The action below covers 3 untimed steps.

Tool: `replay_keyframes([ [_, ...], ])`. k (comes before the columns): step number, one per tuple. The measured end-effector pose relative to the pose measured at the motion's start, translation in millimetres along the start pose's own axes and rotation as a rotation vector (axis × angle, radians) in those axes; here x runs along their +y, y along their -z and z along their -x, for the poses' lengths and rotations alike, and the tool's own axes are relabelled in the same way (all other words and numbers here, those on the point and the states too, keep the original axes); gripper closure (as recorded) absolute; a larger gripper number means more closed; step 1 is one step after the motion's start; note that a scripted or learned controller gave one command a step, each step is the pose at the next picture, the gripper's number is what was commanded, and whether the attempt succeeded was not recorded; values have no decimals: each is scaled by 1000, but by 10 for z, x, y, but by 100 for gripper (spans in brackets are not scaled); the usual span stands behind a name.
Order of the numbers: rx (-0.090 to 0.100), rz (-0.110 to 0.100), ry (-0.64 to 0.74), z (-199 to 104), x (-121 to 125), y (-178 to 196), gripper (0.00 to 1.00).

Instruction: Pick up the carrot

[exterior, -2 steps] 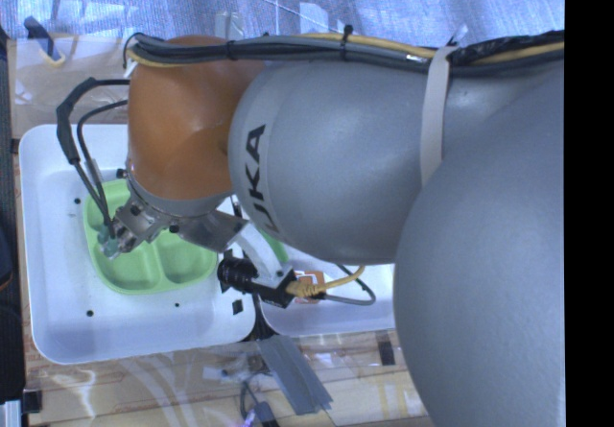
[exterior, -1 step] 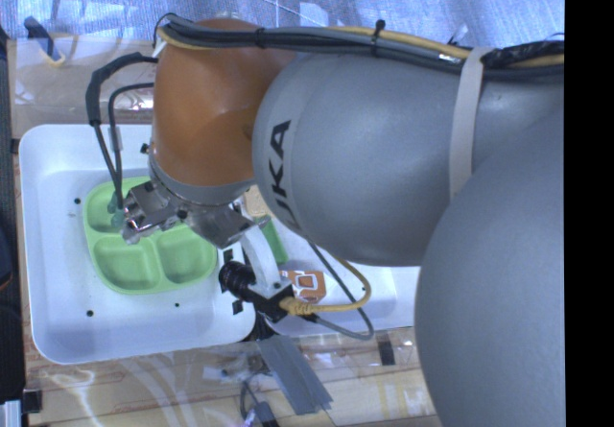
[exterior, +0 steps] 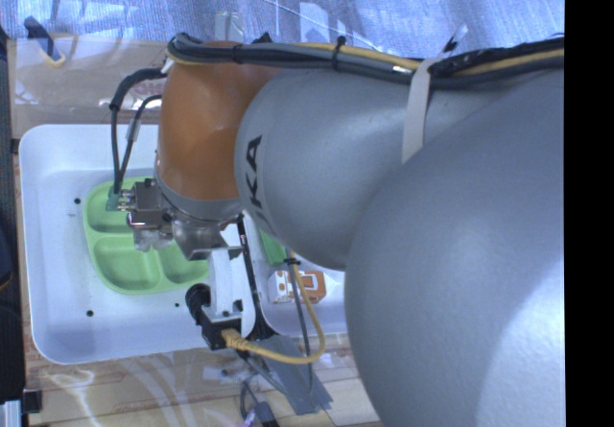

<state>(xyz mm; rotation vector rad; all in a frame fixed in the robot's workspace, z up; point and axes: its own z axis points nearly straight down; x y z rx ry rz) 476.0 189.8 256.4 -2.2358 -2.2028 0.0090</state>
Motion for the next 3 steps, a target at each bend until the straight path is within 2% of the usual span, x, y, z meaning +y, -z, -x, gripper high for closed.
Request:
replay_keyframes([
  [1, 1, -1, -346, 1017, 188, -454, 100],
  [2, 3, 0, -283, 808, 15, -1563, 100],
  [3, 6, 4, -273, 306, 181, -866, 100],
])
